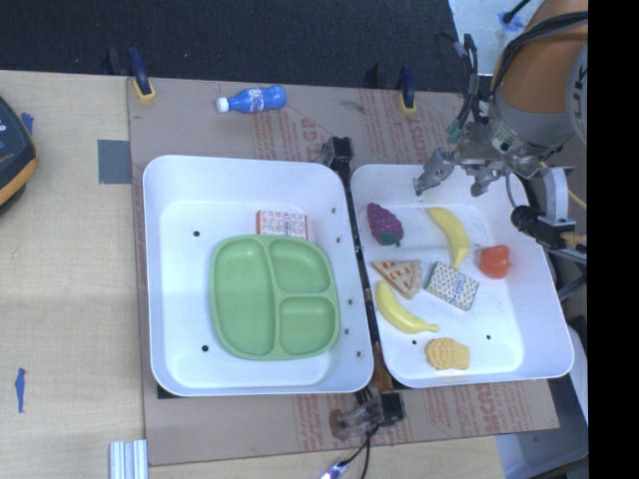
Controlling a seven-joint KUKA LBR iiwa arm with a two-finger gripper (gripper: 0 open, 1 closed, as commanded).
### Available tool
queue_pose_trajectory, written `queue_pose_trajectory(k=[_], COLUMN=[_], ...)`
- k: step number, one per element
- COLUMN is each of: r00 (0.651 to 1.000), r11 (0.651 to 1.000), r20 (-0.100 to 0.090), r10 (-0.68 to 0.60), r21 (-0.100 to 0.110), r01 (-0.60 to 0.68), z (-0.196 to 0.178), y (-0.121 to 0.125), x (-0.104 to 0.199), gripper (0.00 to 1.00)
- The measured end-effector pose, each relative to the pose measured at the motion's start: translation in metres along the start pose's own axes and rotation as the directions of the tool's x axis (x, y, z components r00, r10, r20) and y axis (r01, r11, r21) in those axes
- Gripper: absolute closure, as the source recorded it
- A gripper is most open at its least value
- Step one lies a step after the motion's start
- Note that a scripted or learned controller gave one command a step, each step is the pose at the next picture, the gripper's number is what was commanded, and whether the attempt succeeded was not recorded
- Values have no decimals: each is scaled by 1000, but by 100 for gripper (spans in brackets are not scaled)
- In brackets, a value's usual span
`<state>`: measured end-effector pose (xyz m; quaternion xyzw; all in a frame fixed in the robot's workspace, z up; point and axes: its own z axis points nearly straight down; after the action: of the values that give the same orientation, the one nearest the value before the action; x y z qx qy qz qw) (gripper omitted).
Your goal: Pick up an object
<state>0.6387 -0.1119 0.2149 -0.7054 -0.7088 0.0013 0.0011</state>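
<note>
The right bin point(539, 352) holds a purple grape bunch point(384, 224), two yellow bananas point(451, 234) point(401, 309), a red tomato point(494, 260), a sandwich wedge point(400, 275), a patterned packet point(452, 286) and a corn cob point(447, 353). My gripper point(456, 175) hangs over the bin's back edge, above the upper banana, with its two fingers spread apart and nothing between them.
The left bin point(160, 267) carries a green divided tray point(275, 295) and a small pink box point(282, 225) behind it. A blue bottle point(253, 99) lies on the cardboard behind the bins. Clamps hold the cardboard's far edge. A dark device sits at the far left.
</note>
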Motion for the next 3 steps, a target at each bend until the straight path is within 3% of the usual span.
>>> queue_pose_trajectory(k=[1,2,3], r00=[1000,1000,1000], r11=[1000,1000,1000], r20=[1,0,-1], r10=[1,-1,-1], r21=[1,1,15], r01=[-1,1,1], z=[124,124,125], y=[-28,-52,15], x=[-38,-3,10], gripper=[0,0,0])
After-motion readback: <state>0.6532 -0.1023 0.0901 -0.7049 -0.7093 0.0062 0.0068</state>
